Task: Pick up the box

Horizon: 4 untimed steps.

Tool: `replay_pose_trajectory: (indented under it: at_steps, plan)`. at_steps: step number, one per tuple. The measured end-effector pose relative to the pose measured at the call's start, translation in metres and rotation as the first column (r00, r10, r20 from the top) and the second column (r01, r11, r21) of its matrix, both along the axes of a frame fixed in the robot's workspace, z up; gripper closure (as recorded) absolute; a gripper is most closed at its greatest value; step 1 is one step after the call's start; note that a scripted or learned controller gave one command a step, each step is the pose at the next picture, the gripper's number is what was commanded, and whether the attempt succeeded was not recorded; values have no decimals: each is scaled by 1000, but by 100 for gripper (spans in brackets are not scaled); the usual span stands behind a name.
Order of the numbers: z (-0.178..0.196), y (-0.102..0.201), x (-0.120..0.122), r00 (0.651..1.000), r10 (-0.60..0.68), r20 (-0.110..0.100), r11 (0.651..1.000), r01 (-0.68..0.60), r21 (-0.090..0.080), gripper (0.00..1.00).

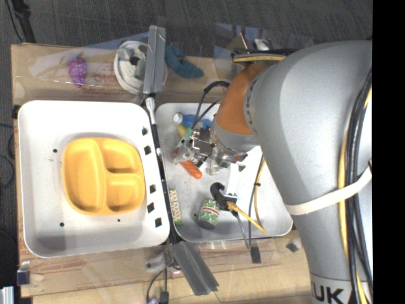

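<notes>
Hand point(193, 145): low in the right white plastic bin point(278, 217), among small items; whether it is released or clenched cannot be told.
Box: small green-and-white carton point(209, 212) lying near the right bin's front edge, apart from the hand.
Left white bin point(38, 170): holds a yellow divided plastic tray point(104, 174).
</notes>
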<state>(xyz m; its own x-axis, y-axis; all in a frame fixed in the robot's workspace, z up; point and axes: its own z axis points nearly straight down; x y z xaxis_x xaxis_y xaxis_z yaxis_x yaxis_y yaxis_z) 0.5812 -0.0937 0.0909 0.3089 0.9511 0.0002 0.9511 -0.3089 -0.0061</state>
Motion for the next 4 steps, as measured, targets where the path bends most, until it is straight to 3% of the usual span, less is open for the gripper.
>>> replay_pose_trajectory:
  at_steps: [1, 2, 3, 4]
  plan:
    - [9, 2, -1, 1000, 11, -6, 1000, -11, 2, 100]
    - [120, 23, -34, 993, -120, 2, 993, 120, -1, 100]
    - [144, 39, -63, 847, -532, 0, 847, 532, -3, 100]
    - [153, 41, -63, 853, -521, -7, 853, 521, -5, 100]
